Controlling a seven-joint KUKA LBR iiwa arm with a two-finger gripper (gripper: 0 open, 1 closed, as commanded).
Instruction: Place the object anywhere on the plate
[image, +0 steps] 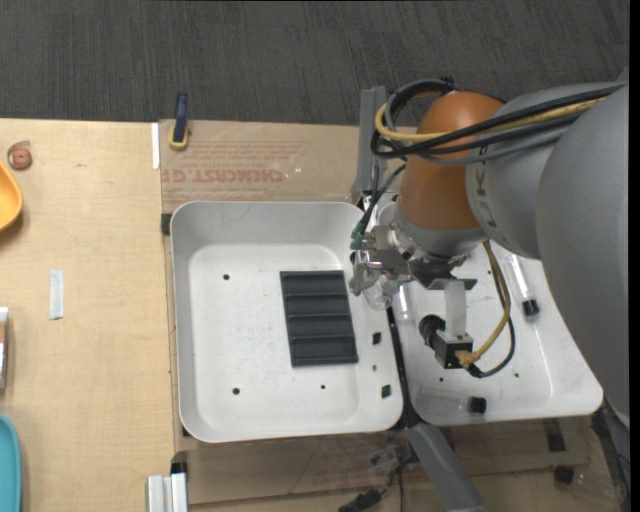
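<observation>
A black ribbed rectangular plate (318, 318) lies flat in the middle of the left white bin (200, 400). My gripper (372, 278) hangs below the orange wrist band (450, 165), over the rim where the two bins meet, just right of the plate's upper right corner. Something pale and glassy shows at the gripper's tip, too blurred to name. The arm's bulk hides much of the right bin (560, 385).
A small dark piece (476, 405) lies near the right bin's front edge and another (530, 307) lies by its right side. Yellow and black cables (495, 340) loop from the wrist over the right bin. Cardboard (250, 165) lies behind the left bin.
</observation>
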